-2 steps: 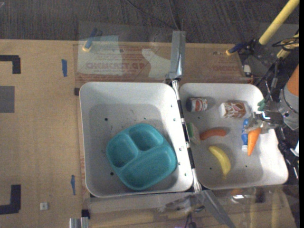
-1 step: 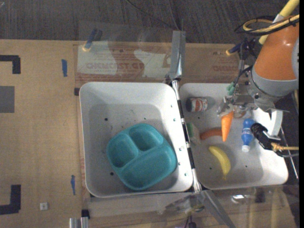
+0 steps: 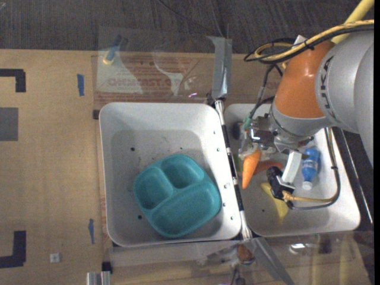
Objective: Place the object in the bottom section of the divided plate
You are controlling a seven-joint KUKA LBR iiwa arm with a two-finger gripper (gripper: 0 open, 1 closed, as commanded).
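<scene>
The gripper [image 3: 279, 153] hangs low over the right bin [image 3: 347, 218], under the grey arm [image 3: 350, 70] with its orange band — whether it is open or closed cannot be told, as the wrist hides it, and nothing can be seen held.

Just beside it, at the bin's left wall, lies a carrot [image 3: 249, 166]. Its long axis runs nearly up and down the view, the thin tip pointing down and slightly left.

A blue bottle [image 3: 309, 166] and a yellow piece [image 3: 278, 206] lie nearby in that bin.

The teal divided plate [image 3: 177, 195] sits in the left bin [image 3: 119, 129], well apart from the carrot — its large section toward the lower right.
</scene>
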